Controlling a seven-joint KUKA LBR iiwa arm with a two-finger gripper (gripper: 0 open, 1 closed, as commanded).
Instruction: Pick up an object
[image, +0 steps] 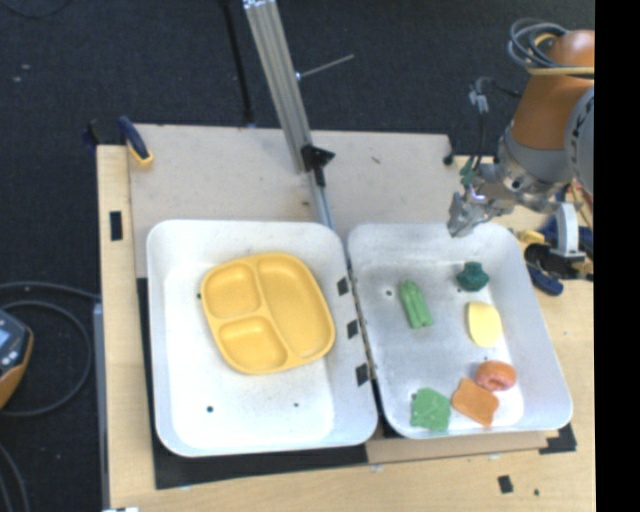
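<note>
Gripper: the gripper (462, 222) hangs over the far edge of the right bin (540, 400); whether it is released or clenched I cannot tell, and nothing shows in its hold.
Nearest object: a small dark green piece (472, 276), just below the gripper in the right bin, lying apart from the rest.
Handling: it looks like a light, stiff plastic toy, lumpy in shape, so likely to slip; a grasp across its middle seems safest.
Other candidates: a green oblong (415, 304), a yellow piece (484, 323), an orange-red piece (496, 376) touching an orange block (475, 401), and a light green piece (431, 410) just beside the block.
Left bin: the left bin (180, 420) holds a yellow divided tray (267, 311).
Obstacles: the bin's rim near the dark green piece; a metal post (285, 95) rises from the tabletop (200, 170), well apart from the gripper.
</note>
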